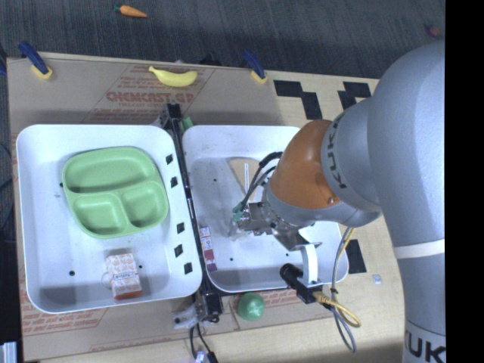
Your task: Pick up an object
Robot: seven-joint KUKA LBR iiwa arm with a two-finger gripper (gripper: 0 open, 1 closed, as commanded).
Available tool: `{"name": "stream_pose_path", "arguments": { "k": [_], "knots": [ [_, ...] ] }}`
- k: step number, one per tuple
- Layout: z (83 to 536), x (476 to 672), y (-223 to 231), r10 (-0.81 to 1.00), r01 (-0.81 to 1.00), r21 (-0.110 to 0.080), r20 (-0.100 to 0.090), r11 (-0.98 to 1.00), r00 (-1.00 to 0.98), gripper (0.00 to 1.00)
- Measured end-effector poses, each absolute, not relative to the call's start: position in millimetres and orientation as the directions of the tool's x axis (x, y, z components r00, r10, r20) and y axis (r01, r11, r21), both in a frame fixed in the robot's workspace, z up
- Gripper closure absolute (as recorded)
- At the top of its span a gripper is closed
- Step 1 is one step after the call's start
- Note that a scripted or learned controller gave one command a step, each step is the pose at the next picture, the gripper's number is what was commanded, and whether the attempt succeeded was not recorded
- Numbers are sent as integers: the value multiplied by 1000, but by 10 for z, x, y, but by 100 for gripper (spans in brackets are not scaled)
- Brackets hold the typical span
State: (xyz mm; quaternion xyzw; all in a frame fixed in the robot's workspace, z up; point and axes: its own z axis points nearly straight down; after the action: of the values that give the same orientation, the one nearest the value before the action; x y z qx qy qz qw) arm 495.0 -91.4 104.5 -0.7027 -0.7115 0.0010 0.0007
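- Nearest the camera's edge, at 6 o'clock, a green ball [251, 306] lies on the surface just outside the right bin [219, 203].
- Left bin [30, 203], 9 o'clock: a small packet [123, 274], then a green divided tray [115, 190].
- Right bin: the gripper [243, 221] hangs low.
- Farthest, 12 o'clock: a banana [174, 76].
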Motion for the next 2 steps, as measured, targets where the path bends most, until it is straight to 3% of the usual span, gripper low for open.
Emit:
{"name": "stream_pose_path", "arguments": {
  "k": [1, 2],
  "knots": [
    [1381, 5693, -1662, 1000, 1000, 0, -1, 3, -3, 100],
    [911, 6124, -1018, 1000, 1000, -2, 2, 7, -7, 100]
  ]
}}
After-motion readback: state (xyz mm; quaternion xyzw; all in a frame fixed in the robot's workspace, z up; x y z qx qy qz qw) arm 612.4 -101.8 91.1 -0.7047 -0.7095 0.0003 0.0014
